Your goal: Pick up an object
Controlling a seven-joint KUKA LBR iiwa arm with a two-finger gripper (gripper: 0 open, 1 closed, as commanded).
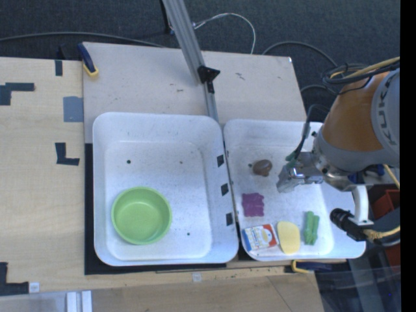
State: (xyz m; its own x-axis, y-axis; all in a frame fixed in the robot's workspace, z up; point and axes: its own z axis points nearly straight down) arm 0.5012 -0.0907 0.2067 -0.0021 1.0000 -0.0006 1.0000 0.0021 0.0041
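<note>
green bowl alone; purple block beside brown lump.

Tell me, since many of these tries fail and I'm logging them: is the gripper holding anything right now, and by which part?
Nothing shows between its fingers. The gripper hangs over the right bin, beside the brown lump.

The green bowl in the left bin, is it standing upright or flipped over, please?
Upright. The green bowl shows its open mouth and inner floor to the camera, resting in the near-left corner of the left bin.
</note>
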